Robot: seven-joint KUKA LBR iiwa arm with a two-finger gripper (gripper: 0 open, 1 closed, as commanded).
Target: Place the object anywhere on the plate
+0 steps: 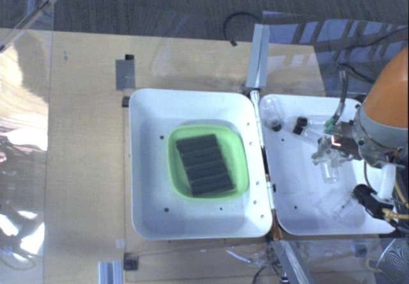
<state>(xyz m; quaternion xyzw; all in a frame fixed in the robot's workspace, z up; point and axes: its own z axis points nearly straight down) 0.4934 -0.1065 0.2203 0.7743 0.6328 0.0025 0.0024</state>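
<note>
A dark grey ridged block (204, 164) lies flat on the green square plate (175, 160), slightly turned, and covers most of the plate's floor. The plate sits in the middle of the left white bin (144, 174). My gripper (326, 157) hangs over the right bin (297, 212), near its right side and well apart from the plate and the block. I see nothing held at the gripper.
Two small black pieces (299, 125) (276, 126) lie near the back of the right bin. A metal divider post (257, 62) stands behind the gap between the bins. The arm's orange band (390, 100) fills the right edge above the right bin.
</note>
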